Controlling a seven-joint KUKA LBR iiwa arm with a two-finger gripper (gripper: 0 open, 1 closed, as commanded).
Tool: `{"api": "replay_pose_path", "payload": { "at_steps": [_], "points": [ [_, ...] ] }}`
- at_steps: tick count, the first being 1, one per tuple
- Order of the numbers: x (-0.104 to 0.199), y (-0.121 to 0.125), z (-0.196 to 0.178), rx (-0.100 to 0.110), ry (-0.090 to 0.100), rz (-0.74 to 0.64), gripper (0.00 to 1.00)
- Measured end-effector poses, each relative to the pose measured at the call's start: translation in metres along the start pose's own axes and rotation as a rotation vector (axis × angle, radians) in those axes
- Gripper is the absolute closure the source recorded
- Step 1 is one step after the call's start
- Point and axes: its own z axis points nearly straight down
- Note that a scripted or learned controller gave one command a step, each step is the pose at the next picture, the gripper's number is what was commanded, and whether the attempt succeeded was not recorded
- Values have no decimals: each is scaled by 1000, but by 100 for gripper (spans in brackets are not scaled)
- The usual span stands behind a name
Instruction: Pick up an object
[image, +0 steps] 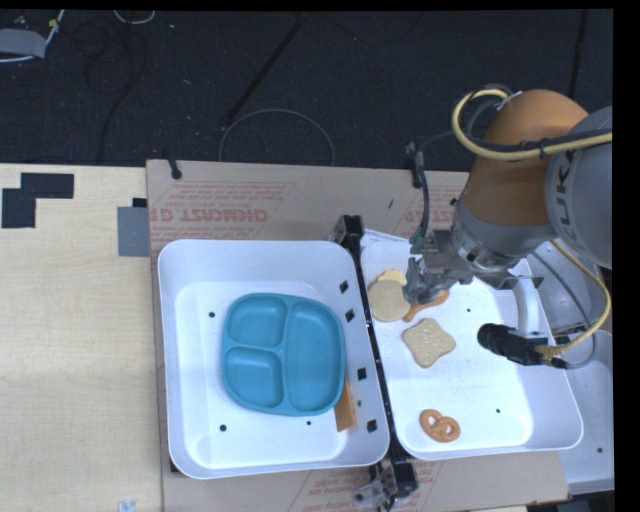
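Note:
My gripper (424, 288) reaches down into the upper left of the right bin (520, 420). Just under its tip lies a thin orange piece (421, 304); whether it touches the gripper I cannot tell. A round beige bun (385, 299) sits right beside the gripper on its left, with a yellowish piece (392, 277) behind it. A slice of toast (429, 342) lies a little in front of the gripper. Near the front of the bin rests a brown pretzel (439, 426).
The left bin (190, 300) holds a blue divided plate (281, 352), and a small brown stick (346, 408) leans by its right wall. A black divider (365, 340) runs between the two bins. Open white floor lies at the right bin's right side.

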Motion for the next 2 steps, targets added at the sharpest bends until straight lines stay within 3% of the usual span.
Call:
{"api": "replay_pose_path", "payload": {
  "at_steps": [2],
  "points": [
    [100,-26,-3,1,-2,1,100]
  ]
}}
